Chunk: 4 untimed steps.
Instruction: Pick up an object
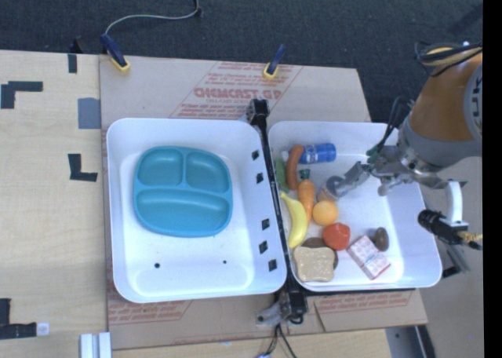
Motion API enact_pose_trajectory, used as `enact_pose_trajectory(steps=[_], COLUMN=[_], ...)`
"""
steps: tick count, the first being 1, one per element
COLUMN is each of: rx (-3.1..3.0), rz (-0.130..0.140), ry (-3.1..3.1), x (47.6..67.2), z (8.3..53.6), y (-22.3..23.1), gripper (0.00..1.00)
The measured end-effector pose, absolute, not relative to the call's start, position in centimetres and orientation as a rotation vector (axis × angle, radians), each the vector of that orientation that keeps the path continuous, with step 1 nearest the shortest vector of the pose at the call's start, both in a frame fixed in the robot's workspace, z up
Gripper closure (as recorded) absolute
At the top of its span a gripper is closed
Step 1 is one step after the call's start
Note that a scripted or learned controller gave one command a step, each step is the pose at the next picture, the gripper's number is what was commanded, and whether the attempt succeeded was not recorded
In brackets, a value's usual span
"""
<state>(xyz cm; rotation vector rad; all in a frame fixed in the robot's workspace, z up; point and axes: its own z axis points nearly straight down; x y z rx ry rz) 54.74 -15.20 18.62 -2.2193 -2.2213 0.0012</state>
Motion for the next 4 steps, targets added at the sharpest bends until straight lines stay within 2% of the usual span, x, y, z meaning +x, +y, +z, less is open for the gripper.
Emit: enact_pose_trajectory(steps=[1, 2, 3, 4], rx=[-2.221, -2.209, -2.221, -2.222], rz=[0.002, 0.041, 0.001, 0.001], ry=[-2.221, -2.190, -2.224, -2.227], x=[59.3, 66.0, 64.6, 64.6], z=[9.9, 8.1, 8.6, 9.6], y=[-10.4, -9.9, -9.8, -9.8], gripper=[0.00, 0.00, 0.00, 1.00])
